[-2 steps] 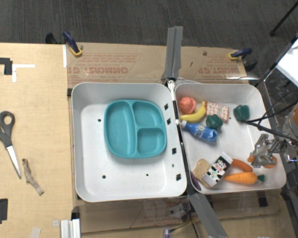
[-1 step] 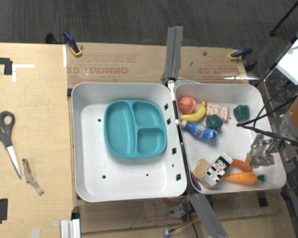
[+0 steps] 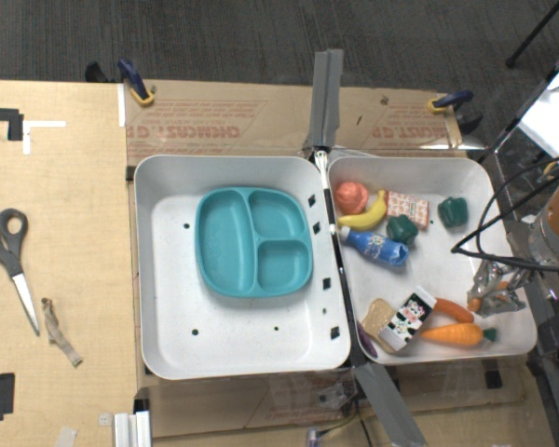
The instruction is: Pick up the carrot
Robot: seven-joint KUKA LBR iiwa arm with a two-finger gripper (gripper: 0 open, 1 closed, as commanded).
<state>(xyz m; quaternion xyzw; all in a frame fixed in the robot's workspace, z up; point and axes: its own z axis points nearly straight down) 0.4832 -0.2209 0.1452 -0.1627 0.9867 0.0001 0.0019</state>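
Carrot point(image 3: 455, 335): orange, tapered, lying flat near the front right corner of the right bin point(image 3: 447, 168), a small green stub at its right end. A second, slimmer orange piece point(image 3: 453, 310) just above it, running aslant; whether a separate carrot or part of the same toy, not clear. Black-and-white carton point(image 3: 411, 319) touching the carrot's left tip, a bread slice point(image 3: 378, 318) just beside that.

Arm cut off at the frame's right border; orange band barely visible. Cables crossing in front of the wrist.

Gripper point(image 3: 497, 296): metallic, poised at the right wall of the right bin, above and just right of the carrot. Finger spread not discernible amid glare and clutter; nothing seen between them.

Left bin point(image 3: 158, 250) bearing a teal divided plate point(image 3: 254, 241).
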